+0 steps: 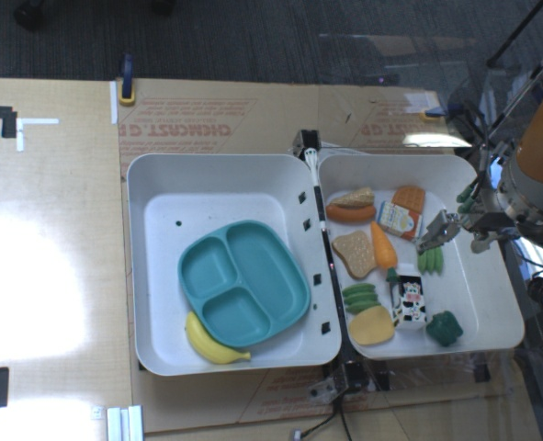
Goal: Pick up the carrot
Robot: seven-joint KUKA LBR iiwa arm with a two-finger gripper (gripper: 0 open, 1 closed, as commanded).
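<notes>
Grey metal, my tool (443, 232) hangs over the right bin (487, 288), its two fingers spread apart with nothing between them. I take the carrot (383, 246) as my landmark: my tool is to its right, apart from it, above a small green pod (431, 260) that lies just right of the carrot.

Orange and tapered, the carrot lies in the right bin near its middle, touching the right edge of the bread slice (355, 253). Behind the carrot sit the hot dog (351, 208) and a small carton (399, 218). In front of the carrot are green pea pods (361, 295), a milk carton with a cow print (410, 302), a yellow wedge (372, 325) and a dark green broccoli (445, 327).

Far left of the carrot, the left bin (152, 246) holds a teal divided plate (243, 283) and a banana (211, 343) touching its front rim. Both bins rest on the counter (41, 246).
</notes>
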